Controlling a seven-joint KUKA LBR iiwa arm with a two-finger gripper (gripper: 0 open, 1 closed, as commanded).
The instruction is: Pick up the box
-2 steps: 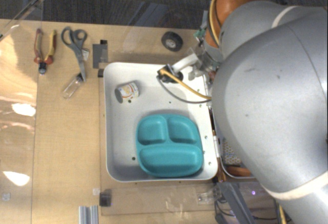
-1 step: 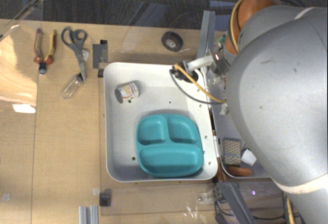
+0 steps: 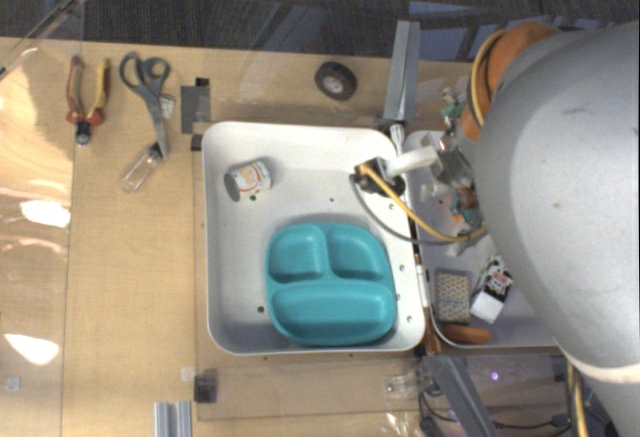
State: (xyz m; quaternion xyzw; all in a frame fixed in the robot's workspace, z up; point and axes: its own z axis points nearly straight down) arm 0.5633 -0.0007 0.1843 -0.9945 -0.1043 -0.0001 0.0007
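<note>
Camera view, rounded teal tray (image 3: 330, 283), glossy white bin (image 3: 228, 255)

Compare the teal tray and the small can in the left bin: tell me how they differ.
The teal tray is far larger than the small can and covers much of the left bin's floor. The tray is teal all over; the can is pale with a printed label. The tray lies flat, showing three compartments, near the bin's front; the can lies on its side near the back left corner. Both rest in the same bin, apart from each other.
</note>
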